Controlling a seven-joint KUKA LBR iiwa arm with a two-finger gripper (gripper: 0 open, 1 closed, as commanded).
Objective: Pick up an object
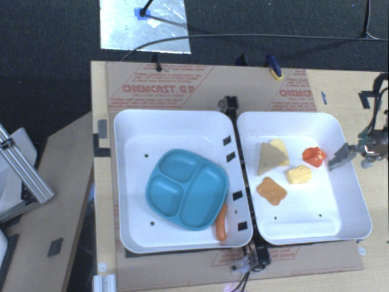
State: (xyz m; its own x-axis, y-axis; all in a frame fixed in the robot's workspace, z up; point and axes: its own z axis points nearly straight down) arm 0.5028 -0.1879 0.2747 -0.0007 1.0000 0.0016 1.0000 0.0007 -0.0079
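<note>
The right bin (349,190) holds a pale yellow wedge (272,156), a small red piece (313,156), a small yellow piece (299,174) and an orange piece (271,191). My gripper (339,157) reaches in over the bin's right rim, just right of the red piece and apart from it. Nothing shows in its grasp. In the left bin (130,163) lies a blue compartment plate (187,188), with an orange sausage-shaped piece (221,223) beside its lower right edge.
The bins stand on a cardboard sheet (176,87) on the bench. A foil square (144,17) with a cable lies beyond the bench. Black clips (230,104) run along the seam between the bins. A metal frame (21,169) stands at the left.
</note>
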